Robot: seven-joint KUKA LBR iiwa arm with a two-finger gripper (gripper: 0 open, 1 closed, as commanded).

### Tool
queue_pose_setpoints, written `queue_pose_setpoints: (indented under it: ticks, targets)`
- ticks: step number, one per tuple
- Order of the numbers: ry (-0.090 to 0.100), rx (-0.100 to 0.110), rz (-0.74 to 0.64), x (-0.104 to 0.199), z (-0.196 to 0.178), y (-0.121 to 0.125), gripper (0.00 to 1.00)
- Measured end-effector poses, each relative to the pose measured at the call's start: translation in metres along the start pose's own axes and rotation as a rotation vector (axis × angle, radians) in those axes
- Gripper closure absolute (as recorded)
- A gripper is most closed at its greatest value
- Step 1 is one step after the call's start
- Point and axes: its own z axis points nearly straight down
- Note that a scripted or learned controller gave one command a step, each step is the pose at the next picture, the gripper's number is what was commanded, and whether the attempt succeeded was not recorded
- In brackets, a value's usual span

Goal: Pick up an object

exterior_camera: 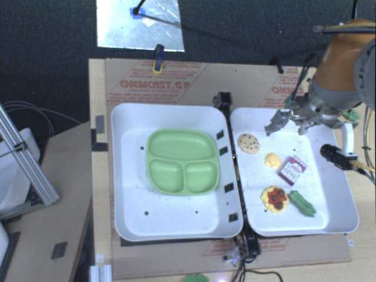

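- located gripper [291, 122] above the upper part of the right bin [341, 201], hanging from the grey arm [343, 69] with the orange band, entering from the right.
- noted gripper fingers spread apart, one finger [276, 124] reaching left, the other pointing down toward the bin floor; nothing between them.
- found cookie [248, 143] flat on the right bin floor, near the bin's left wall, below and to the left of the gripper, apart from it.
- found small yellow piece [272, 160] just right of and below the cookie, not touching it.
- found purple-and-white packet [292, 170] just beside the yellow piece, on its right, tilted.
- found round pizza-like toy [275, 198] with red topping lower in the same bin, below the yellow piece.
- found green vegetable-like piece [302, 203] just right of the pizza-like toy, lying at a slant.
- observed black cylindrical part [333, 155] over the right edge of the right bin, beside a white bracket.
- observed left bin [126, 187] holding a green divided tray [181, 161], three compartments, set near the middle.
- observed both bins side by side on the cardboard-covered worktop [176, 78], joined along the middle by black clips.
- observed shiny metal sheet [140, 15] on the dark floor beyond the worktop.
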Motion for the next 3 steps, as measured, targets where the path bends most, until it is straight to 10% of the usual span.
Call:
queue_pose_setpoints:
  ticks: [1,2,3]
  targets:
    - [-0.002,0.005,0.008,-0.066,0.047,-0.035,0.00]
    - [-0.009,-0.014,0.003,-0.066,0.114,-0.053,0.00]
    - [-0.001,-0.004,0.002,-0.064,0.105,-0.054,1.00]
